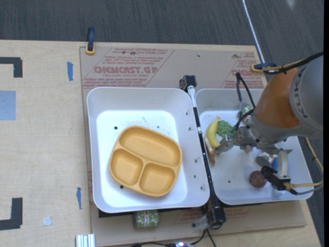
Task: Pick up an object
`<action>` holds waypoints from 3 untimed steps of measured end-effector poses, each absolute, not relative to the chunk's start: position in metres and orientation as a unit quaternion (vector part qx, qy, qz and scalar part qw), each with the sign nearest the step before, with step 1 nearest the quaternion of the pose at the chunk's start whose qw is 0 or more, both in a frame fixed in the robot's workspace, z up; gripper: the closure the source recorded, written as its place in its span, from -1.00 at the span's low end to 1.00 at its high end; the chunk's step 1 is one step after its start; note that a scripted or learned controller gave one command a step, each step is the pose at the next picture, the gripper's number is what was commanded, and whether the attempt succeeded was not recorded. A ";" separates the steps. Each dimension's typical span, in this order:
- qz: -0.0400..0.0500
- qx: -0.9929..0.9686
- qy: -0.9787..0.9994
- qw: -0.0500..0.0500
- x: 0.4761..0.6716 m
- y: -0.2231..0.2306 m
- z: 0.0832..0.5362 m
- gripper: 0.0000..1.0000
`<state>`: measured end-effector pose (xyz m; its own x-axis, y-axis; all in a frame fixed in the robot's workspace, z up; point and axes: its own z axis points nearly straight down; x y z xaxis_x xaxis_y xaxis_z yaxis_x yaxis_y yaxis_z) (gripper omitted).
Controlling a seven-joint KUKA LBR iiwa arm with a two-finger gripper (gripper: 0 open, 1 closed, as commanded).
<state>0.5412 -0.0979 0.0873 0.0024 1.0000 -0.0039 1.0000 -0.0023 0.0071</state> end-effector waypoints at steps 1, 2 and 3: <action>0.002 0.707 0.707 0.004 0.528 -0.094 0.087 -1.00; 0.001 0.708 0.707 0.003 0.529 -0.093 0.087 -1.00; 0.001 0.707 0.707 0.002 0.573 -0.092 0.087 -1.00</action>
